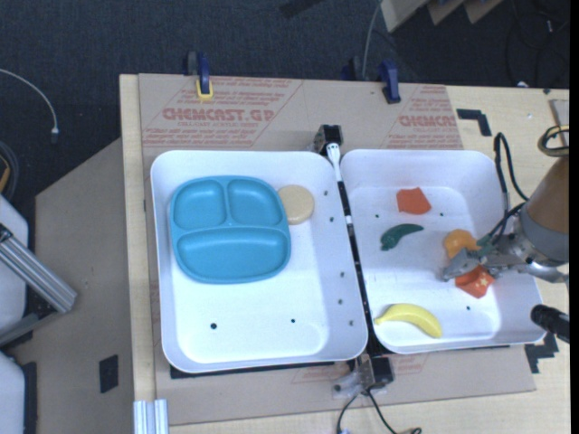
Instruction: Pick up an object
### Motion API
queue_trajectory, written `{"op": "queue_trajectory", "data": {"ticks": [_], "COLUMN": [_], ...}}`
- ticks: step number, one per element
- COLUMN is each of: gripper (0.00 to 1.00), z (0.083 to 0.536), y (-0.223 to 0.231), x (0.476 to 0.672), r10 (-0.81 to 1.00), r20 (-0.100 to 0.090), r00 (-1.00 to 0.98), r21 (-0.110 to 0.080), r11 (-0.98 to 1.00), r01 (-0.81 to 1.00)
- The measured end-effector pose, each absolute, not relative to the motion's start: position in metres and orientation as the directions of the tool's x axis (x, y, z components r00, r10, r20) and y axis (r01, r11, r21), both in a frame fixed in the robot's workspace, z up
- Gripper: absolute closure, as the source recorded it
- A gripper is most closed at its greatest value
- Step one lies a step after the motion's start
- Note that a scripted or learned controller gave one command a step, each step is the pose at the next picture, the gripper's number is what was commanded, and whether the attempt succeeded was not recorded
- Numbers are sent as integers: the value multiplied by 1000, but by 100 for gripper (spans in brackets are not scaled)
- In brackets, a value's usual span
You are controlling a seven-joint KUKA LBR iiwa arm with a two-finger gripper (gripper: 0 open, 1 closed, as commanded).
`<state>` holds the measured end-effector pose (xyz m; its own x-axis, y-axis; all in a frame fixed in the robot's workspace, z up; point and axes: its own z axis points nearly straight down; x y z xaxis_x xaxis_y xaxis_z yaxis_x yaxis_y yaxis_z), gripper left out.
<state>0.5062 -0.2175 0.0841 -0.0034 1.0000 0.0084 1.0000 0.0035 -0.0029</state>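
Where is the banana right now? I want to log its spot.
The banana lies in the right bin, near its front edge, just below and left of the gripper and the red piece.

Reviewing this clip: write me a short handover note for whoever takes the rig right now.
Gripper: low in the right bin, at the red piece; a grasp cannot be confirmed.
Right bin also holds an orange piece, an orange-red block, a green piece and a banana.
Left bin: blue divided plate, cream disc.
Done: nothing lifted.
Left: grasp and raise one object.
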Motion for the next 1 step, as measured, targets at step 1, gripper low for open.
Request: {"op": "queue_trajectory", "data": {"ticks": [1], "gripper": [100], "z": [95], "y": [-220], "x": [506], "r10": [1000], "r20": [1], "r00": [-2], "r21": [1], "r11": [2], "r01": [1000]}}
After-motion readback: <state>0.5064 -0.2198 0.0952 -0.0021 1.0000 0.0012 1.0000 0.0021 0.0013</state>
